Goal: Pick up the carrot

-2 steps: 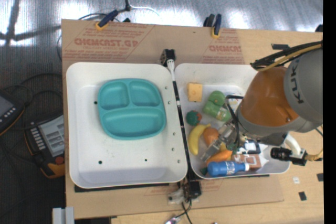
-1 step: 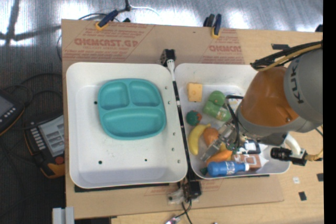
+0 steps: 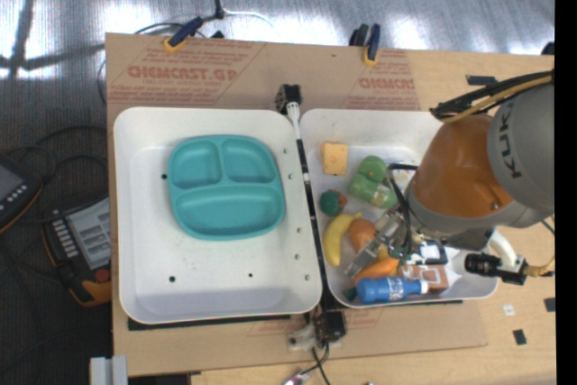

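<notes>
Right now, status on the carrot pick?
Pincer low in right bin, at the carrot; grip not confirmed. Carrot crowded: banana to camera-left, blue bottle just below, orange above.

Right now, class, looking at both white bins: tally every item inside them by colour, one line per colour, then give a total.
Teal: 1, the tray
Yellow: 2, the cheese and banana
Green: 2, the pepper and the small ball
Orange: 2, the round fruit and the carrot
Blue: 1, the bottle
Total: 8
</notes>
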{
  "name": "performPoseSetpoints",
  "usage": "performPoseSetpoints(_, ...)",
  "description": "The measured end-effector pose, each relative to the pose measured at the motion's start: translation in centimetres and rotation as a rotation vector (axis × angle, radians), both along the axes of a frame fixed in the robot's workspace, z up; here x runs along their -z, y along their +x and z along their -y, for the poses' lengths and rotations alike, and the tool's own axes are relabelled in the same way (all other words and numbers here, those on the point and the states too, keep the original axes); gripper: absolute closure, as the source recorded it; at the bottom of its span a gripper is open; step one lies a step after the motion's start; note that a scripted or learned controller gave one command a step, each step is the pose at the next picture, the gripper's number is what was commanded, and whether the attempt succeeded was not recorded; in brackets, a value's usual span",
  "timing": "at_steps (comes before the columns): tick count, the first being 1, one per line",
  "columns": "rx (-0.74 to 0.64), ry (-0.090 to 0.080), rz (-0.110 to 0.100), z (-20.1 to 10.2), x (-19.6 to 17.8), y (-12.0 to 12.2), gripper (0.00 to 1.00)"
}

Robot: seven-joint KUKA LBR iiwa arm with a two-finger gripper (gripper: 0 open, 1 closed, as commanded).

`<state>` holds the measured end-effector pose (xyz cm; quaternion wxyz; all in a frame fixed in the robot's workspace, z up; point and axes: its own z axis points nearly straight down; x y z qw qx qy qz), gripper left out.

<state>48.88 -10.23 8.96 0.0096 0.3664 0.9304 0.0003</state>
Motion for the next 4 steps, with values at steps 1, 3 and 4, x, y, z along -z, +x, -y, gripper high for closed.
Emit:
performPoseSetpoints(1,0.000,0.000,0.000,0.00,0.00,0.00,0.00)
performPoseSetpoints(3,0.000,0.000,0.000,0.00,0.00,0.00,0.00)
performPoseSetpoints(4,0.000,0.000,0.000,-0.01,0.00,0.00,0.00)
